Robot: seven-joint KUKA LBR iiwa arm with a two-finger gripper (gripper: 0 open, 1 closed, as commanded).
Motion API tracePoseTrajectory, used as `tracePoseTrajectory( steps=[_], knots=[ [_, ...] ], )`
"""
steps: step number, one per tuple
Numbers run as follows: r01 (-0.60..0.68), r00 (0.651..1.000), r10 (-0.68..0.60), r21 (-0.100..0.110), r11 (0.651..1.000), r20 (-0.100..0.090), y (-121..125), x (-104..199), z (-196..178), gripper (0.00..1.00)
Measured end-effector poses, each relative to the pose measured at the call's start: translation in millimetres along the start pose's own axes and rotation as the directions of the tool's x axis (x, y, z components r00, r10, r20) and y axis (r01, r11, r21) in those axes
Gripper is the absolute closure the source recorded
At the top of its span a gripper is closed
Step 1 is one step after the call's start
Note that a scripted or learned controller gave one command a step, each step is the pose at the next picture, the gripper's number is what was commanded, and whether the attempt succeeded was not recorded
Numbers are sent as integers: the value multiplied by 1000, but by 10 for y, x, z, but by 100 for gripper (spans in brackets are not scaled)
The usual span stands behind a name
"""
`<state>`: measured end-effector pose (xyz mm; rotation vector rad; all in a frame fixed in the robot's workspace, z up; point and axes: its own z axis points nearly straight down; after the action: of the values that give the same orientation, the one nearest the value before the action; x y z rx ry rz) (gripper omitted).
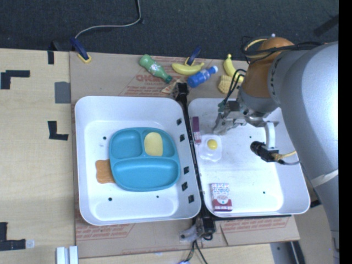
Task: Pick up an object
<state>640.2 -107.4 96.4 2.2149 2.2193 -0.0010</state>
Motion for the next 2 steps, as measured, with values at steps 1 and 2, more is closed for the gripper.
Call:
tracePoseTrajectory(
  steps=[1,2],
  knots=[
    [0,1000,0,1,1000,0,-1,2,5,0],
    [-2,1000,2,0,1000,0,-208,73,100,0]
  ],
)
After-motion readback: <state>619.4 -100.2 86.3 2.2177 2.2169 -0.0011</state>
